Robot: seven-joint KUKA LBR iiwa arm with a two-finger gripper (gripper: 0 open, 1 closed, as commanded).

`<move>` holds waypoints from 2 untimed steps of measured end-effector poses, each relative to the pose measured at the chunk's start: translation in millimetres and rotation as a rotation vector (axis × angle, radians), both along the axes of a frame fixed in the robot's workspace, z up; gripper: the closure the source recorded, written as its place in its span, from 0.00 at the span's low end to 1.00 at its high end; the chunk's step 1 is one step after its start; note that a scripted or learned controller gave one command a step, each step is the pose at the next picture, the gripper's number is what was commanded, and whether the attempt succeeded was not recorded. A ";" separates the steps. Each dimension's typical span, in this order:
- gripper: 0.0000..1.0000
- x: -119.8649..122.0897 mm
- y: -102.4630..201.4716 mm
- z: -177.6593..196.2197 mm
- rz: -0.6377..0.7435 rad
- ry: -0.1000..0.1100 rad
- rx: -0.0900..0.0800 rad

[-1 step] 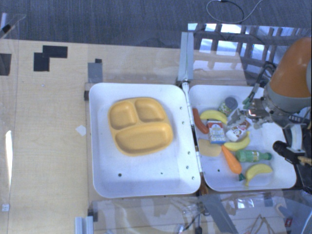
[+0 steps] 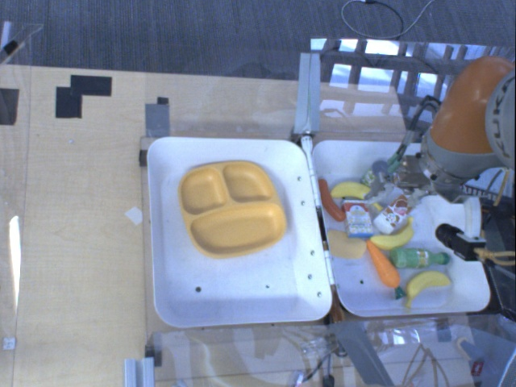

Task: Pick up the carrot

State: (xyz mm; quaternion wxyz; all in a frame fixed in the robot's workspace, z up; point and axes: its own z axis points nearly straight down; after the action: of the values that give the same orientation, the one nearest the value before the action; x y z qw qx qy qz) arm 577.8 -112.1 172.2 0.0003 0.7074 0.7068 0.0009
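The carrot (image 2: 384,264), orange with a small green tip, lies slanted on the floor of the right bin (image 2: 468,301), near its front. My gripper (image 2: 385,182) hangs over the back middle of that bin, above a clutter of toy food and well behind the carrot. It is apart from the carrot, with a white and red item (image 2: 394,214) and a banana (image 2: 393,239) lying between them. The arm's orange band (image 2: 477,103) rises at the right.
The right bin also holds a red sausage (image 2: 329,200), a milk carton (image 2: 359,219), a green bottle (image 2: 419,257), a beige slice (image 2: 348,247) and two more bananas (image 2: 348,189) (image 2: 427,281). The left bin (image 2: 242,297) holds a yellow divided plate (image 2: 232,208).
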 end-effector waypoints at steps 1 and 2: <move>0.00 -24.0 -13.7 -54.0 0.226 -0.026 -0.009; 0.00 -46.6 -3.6 -63.1 0.130 -0.069 -0.032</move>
State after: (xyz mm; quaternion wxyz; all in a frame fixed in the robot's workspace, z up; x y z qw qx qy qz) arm 531.3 -115.7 109.1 0.0358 0.6594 0.7508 0.0140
